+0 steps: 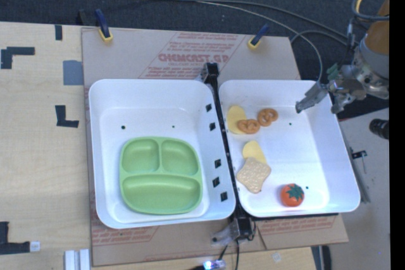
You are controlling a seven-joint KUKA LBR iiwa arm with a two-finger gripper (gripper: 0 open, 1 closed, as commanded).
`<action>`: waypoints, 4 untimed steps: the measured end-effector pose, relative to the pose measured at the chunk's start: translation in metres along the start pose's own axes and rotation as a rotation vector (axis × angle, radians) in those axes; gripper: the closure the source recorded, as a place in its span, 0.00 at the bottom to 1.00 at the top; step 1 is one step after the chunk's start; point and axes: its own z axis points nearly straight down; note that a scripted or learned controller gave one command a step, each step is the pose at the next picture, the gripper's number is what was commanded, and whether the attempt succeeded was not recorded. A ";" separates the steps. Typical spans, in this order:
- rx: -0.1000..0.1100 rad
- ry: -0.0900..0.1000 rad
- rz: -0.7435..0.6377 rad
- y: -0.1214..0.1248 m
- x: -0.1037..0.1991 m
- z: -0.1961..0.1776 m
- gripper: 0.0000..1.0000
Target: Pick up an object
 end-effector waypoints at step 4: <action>-0.008 -0.003 -0.005 0.018 0.002 0.147 0.00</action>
